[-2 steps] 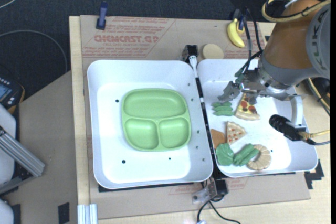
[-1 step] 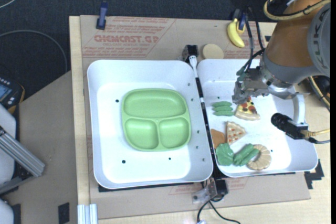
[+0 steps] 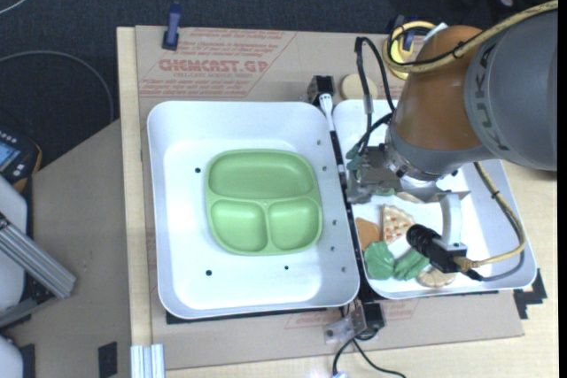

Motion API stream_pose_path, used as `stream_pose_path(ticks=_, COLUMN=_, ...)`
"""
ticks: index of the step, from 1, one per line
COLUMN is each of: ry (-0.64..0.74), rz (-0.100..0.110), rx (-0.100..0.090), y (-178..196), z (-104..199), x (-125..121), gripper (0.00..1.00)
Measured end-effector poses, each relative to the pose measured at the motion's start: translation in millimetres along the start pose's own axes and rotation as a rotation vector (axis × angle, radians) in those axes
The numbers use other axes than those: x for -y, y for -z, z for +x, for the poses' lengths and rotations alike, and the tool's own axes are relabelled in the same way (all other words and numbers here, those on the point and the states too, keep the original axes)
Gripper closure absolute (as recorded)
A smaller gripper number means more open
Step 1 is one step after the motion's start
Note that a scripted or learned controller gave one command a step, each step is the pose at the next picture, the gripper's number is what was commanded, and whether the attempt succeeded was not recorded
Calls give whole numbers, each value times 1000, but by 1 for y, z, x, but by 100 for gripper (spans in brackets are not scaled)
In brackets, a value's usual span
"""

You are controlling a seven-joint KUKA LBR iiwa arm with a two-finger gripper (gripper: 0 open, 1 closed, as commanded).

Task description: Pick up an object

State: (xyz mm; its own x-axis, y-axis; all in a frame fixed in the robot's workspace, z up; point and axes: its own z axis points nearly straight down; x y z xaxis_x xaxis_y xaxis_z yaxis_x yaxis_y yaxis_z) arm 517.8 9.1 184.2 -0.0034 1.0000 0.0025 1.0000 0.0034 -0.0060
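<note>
Grey with an orange band, the arm stands highest over the bench and covers much of the right bin. Under its wrist the pincer hangs low at that bin's edge beside the divider between the two bins. The wrist hides its tips, so I cannot tell whether it is wide, narrow or holding anything.

Things to pick lie in a small cluster on the near side of the pincer, all in the right bin. Just below the pincer in the view sits a speckled tan wedge, and beside that, against the bin wall, an orange round piece. Further toward the near rim lies a crumpled green piece, with a pale round disc next to it.

To the view's left of the pincer, across the divider, the left bin holds a green three-part plate lying flat near its middle. Beyond the pincer, a brown sheet with red print lies under both bins.
</note>
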Motion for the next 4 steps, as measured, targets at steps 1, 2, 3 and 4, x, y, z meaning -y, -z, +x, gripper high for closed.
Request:
stream_pose_path(ticks=1, ry=0, rz=-2, rx=1, y=0, z=45, x=9, gripper=100)
stream_pose_path(ticks=2, ry=2, rz=-11, rx=0, y=71, z=94, x=33, gripper=100)
stream_pose_path(ticks=3, ry=0, rz=-26, rx=-3, y=257, z=88, x=39, gripper=100)
stream_pose_path(ticks=4, ry=-3, rz=-2, rx=2, y=151, z=113, x=39, gripper=100)
